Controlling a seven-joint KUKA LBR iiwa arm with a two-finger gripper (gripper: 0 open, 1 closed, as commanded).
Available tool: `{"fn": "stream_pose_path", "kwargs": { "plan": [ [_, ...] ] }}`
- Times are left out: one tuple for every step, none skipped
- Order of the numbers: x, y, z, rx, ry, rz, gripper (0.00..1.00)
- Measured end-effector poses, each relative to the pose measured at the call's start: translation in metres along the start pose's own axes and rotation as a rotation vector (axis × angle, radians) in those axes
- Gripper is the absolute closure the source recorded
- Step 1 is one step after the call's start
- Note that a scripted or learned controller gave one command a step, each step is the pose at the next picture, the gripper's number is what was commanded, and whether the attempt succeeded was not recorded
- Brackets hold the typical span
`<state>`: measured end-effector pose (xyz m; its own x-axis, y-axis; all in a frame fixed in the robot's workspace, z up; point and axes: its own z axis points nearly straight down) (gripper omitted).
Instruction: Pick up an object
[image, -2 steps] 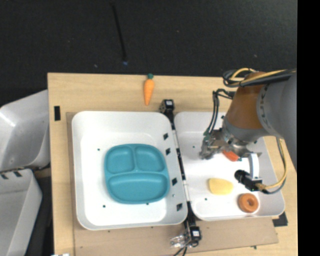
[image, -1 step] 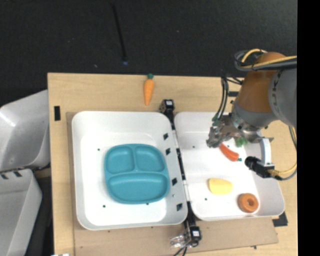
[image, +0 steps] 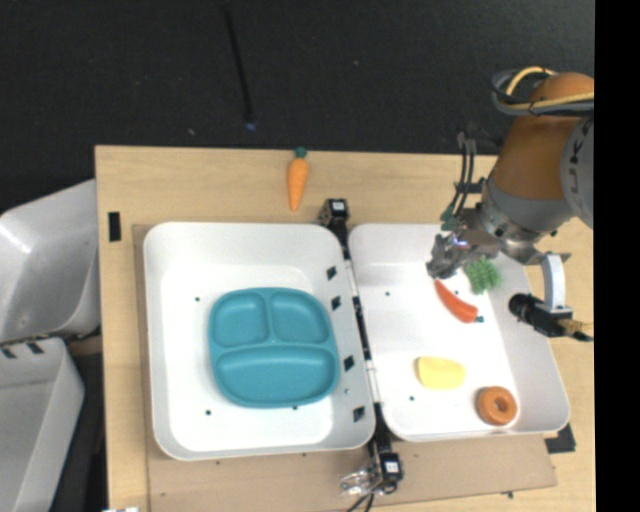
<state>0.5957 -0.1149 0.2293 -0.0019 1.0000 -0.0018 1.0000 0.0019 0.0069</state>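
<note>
A flat bench of light wood (image: 200, 185) holds two shallow white plastic bins side by side. The left bin (image: 180, 400) has a big teal plastic plate with three sections (image: 272, 346) lying flat in its middle. The right bin (image: 400, 270) holds the small toys. The big grey robot arm with an orange band (image: 535, 150) reaches in from the right and hangs over the far right part of that bin. Its gripper (image: 447, 257) points down near the far end of a long red toy pepper (image: 456, 301), which lies at a slant on the bin floor. The gripper is too dark and small for me to make out, so I cannot tell how it is set or whether it touches anything. A little green leafy toy (image: 483, 274) sits just beside the gripper, right next to the red pepper. Nearer to me, a soft yellow toy shaped like a lemon (image: 440, 373) lies flat in the same bin, and a small round brown toy doughnut (image: 496, 405) rests close to the near right corner. An orange toy carrot with a green top (image: 297, 180) lies on the bare wood behind the left bin, well apart from the arm.
</note>
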Motion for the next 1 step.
{"fn": "stream_pose_path", "kwargs": {
  "plan": [
    [0.0429, 0.0015, 0.0005, 0.007, 0.003, -0.004, 1.0]
  ]
}}
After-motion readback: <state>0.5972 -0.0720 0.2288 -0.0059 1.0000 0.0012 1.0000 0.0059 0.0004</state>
